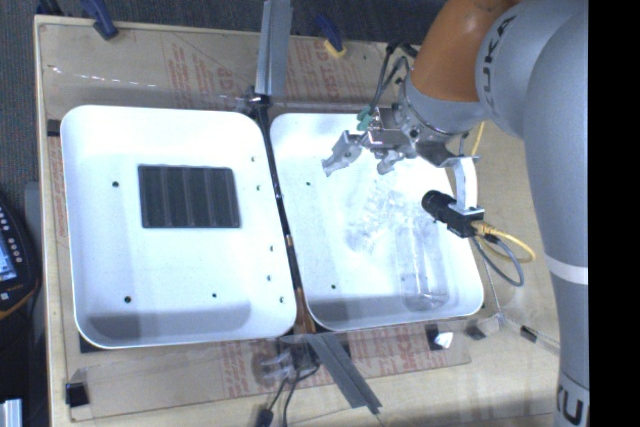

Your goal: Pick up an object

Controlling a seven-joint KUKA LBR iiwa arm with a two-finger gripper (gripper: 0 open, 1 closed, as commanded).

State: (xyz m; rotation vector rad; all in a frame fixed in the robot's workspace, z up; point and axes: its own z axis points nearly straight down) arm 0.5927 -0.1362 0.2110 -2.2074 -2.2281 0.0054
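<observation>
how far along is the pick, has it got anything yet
Done: the arm has reached over the right bin, with the gripper near its far end. In hand: nothing visibly between the fingers. Left: the clear objects lie on that bin's floor, apart from the gripper, so the grasp and lift remain. The left bin holds a dark grate.

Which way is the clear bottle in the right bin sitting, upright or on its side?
On its side. The clear bottle lies flat on the floor of the right bin, its long body stretched toward the bin's near edge.
</observation>
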